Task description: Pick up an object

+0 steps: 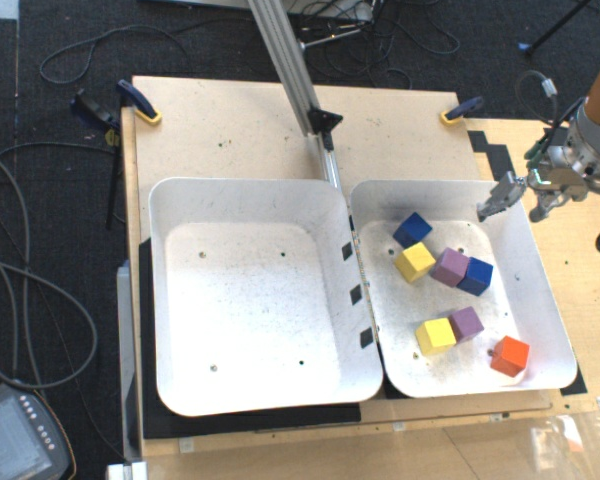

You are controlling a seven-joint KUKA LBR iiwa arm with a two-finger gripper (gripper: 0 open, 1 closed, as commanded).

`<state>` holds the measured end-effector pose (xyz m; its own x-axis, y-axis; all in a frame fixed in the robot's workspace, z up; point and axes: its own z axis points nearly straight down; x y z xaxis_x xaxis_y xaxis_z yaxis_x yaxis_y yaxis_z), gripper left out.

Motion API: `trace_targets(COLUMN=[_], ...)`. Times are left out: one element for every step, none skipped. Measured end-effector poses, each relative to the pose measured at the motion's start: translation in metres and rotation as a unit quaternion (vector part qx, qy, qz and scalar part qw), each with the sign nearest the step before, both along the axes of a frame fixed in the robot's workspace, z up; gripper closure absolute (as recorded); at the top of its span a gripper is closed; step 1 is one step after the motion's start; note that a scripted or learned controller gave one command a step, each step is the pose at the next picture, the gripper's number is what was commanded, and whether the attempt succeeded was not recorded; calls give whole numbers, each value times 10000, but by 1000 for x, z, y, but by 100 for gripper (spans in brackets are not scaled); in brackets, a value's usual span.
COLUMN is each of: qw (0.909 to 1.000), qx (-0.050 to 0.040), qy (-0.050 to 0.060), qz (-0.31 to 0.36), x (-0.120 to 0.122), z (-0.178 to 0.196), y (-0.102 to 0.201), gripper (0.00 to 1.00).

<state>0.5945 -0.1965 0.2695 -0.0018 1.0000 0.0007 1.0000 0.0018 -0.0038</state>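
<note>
My tool (520, 198) hangs over the far right rim of the right bin (540, 278), its two fingers spread wide with nothing between them. From this slanted overhead view it sits well apart from every cube, off to the right of the far blue cube (412, 229).

The things I could pick all lie in the right bin. A tight cluster sits toward the far middle: the far blue cube, a yellow cube (416, 262) just near of it, a purple cube (451, 267) touching a second blue cube (476, 276). Nearer lie another yellow cube (436, 335) pressed against another purple cube (466, 322), and an orange cube (510, 356) alone by the near right wall. The left bin (250, 288) lies beside it on the table (230, 128).

My worry is crowding. If I come down on a clustered cube, a finger may land on its neighbour and shove both aside, or wedge between two and close on nothing. The orange cube stands free, but the bin wall beside it could block one finger. Starting this close to the rim, I could also clip it on the descent.

I can read no brand, label or writing anywhere.
</note>
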Motion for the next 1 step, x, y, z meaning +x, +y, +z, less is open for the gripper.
trace_targets(qw=[10000], qx=[-7], qy=[-19], qz=[7], x=[1], z=[2], y=[0], gripper=[0])
